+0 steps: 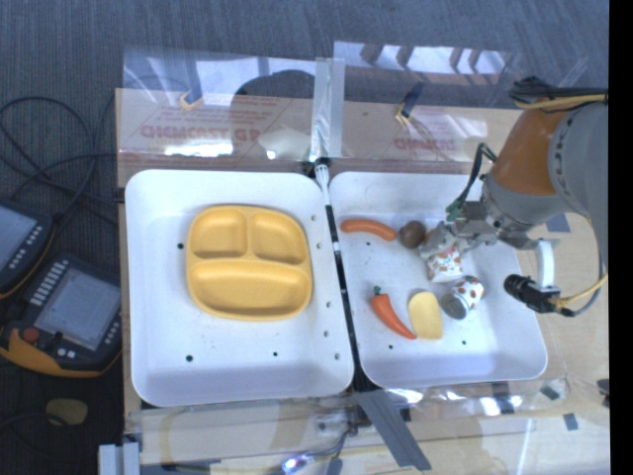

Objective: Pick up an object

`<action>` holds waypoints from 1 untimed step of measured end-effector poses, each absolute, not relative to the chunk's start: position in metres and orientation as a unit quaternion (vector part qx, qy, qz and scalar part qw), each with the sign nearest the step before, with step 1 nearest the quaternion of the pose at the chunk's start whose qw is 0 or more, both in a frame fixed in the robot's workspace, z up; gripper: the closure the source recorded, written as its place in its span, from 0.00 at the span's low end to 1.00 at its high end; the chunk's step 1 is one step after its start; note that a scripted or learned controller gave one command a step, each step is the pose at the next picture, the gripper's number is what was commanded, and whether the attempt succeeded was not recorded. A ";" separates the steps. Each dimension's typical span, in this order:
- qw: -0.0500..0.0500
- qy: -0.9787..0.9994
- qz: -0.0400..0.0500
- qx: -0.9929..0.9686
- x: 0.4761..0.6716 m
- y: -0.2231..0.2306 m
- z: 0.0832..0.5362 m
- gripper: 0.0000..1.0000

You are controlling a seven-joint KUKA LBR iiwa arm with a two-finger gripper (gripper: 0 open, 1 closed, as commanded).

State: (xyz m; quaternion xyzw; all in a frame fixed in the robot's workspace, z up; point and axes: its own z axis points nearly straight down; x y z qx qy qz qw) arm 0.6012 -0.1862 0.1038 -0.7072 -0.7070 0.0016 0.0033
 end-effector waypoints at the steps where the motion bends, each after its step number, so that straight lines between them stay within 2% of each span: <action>1: 0.001 -0.708 0.001 -0.706 0.594 -0.134 0.205 1.00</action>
